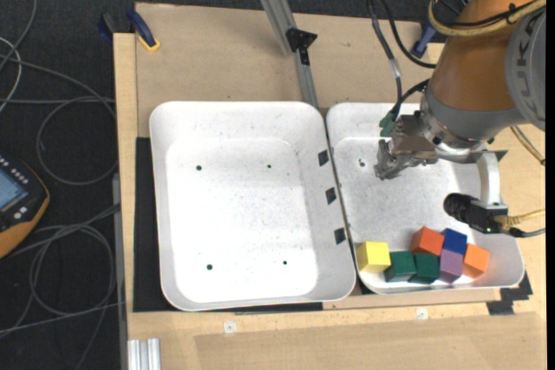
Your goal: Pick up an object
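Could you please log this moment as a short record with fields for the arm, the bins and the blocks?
arm: reaches in from the right, gripper over the upper part of the right bin
held object: none seen
left bin: white, no blocks in it
blocks: yellow block, green blocks, orange blocks, blue block, purple block
block location: clustered at the near edge of the right bin, apart from the gripper
task status: nothing picked up yet

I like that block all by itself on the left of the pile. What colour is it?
That block is yellow, seen in the camera view, in the right bin.
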{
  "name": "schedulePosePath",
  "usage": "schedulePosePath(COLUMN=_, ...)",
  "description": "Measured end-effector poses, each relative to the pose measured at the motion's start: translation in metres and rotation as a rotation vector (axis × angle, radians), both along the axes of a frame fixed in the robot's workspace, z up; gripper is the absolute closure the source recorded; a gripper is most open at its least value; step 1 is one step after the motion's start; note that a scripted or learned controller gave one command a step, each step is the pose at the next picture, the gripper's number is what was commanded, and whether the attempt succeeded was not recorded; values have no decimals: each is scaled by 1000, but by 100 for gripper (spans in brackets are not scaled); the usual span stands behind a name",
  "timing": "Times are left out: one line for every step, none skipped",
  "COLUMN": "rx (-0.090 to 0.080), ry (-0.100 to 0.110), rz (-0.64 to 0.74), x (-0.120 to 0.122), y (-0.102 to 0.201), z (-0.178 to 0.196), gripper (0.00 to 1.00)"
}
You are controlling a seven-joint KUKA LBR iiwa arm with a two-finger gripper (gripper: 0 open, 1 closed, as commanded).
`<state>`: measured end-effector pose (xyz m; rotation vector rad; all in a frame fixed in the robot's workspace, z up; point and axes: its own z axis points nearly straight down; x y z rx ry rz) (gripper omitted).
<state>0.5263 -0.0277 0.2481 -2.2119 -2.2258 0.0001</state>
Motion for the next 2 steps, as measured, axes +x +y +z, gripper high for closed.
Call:
schedulePosePath(rx=0, ry=-5, rz=0, x=19, y=48, z=7, gripper=100)
schedulePosePath(rx=-1, ry=-5, rz=1, x=35, y=105, z=-7, gripper=100)
